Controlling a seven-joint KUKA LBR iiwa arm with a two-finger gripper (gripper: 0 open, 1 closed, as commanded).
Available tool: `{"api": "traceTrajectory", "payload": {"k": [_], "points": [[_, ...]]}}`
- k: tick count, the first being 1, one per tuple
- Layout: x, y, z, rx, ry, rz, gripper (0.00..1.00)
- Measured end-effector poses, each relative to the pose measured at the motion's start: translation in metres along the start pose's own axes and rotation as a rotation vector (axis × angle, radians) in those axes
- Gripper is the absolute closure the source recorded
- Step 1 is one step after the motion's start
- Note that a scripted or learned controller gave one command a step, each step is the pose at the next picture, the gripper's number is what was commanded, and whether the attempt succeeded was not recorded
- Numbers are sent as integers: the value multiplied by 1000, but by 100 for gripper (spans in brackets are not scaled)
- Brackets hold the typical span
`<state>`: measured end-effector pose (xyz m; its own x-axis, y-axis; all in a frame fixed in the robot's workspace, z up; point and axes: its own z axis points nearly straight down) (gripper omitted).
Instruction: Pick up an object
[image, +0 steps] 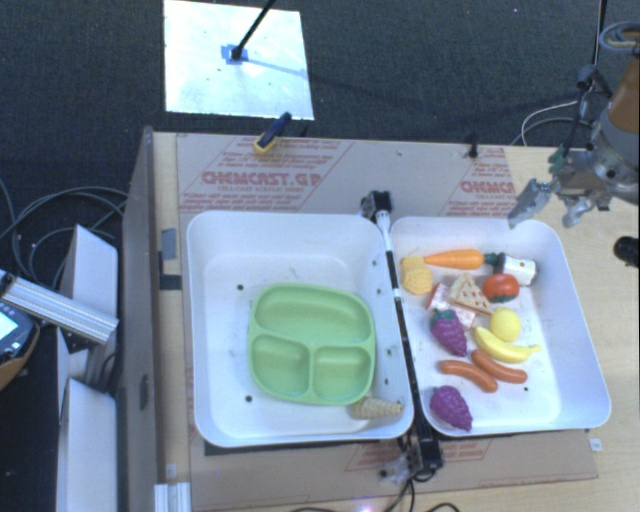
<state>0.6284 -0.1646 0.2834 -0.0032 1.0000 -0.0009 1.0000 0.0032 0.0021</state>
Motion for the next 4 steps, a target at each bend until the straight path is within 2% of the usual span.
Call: {"api": "traceTrajectory", "payload": {"k": [1, 2, 3, 4], "points": [[22, -12, 156, -19, -6, 1, 0], [41, -32, 175, 0, 0, 2, 0], [58, 27, 202, 16, 2, 4, 0], [65, 3, 199, 0, 0, 2, 0]]}}
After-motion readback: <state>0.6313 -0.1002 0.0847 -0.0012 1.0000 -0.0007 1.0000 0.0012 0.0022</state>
